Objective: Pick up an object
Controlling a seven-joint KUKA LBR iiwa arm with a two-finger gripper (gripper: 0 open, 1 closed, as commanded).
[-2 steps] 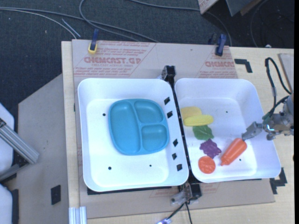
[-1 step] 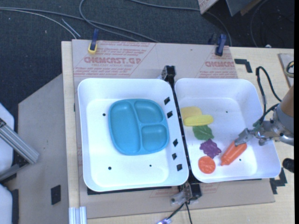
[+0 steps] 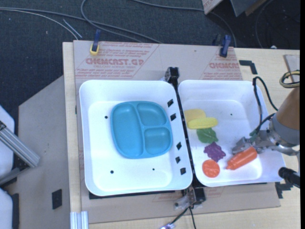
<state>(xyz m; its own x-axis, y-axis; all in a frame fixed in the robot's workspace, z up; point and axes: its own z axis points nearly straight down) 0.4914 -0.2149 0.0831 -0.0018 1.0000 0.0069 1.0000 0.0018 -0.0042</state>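
On the counter [image 3: 119, 61] sit two white bins: the left bin [image 3: 90, 128] carries a blue divided tray [image 3: 141, 128], and the right bin [image 3: 228, 92] carries a yellow corn cob [image 3: 202, 123] with a yellow piece [image 3: 193, 114] just behind it, a green piece [image 3: 207, 135], a purple bunch of grapes [image 3: 214, 151], an orange-red round fruit [image 3: 211, 168] and an orange carrot [image 3: 242, 158]. The arm comes in from the right, and its hand [image 3: 249, 143] sits low in the right bin, right at the upper end of the carrot, which lies tilted near the bin's front right corner. Whether the hand is spread or pressed together cannot be told, nor whether it touches the carrot.
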